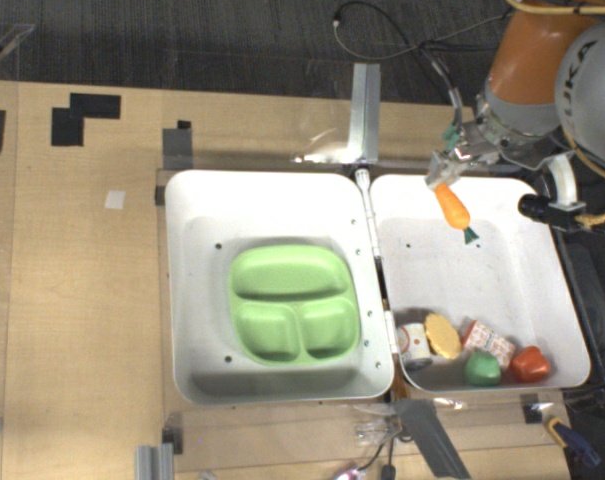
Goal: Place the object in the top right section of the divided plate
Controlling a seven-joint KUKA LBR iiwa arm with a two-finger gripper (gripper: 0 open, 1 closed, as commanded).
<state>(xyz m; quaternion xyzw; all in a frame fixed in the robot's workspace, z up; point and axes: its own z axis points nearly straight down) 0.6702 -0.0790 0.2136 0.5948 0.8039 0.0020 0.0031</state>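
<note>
A green divided plate [244, 308] lies in the left white bin [197, 228], with one long section on its far side and two smaller ones nearer the camera. My gripper [443, 176] hovers over the far left corner of the right bin [562, 298]. It is shut on the top end of an orange toy carrot [452, 208]. The carrot hangs down at a slant, its green tip pointing toward the bin floor. The plate's sections hold nothing.
Several toys crowd the near edge of the right bin: a small white can [414, 340], a yellow piece [442, 336], a red-and-white packet [489, 339], a green item [482, 368] and a red one [529, 364]. A metal post [365, 118] stands behind the bins' shared wall.
</note>
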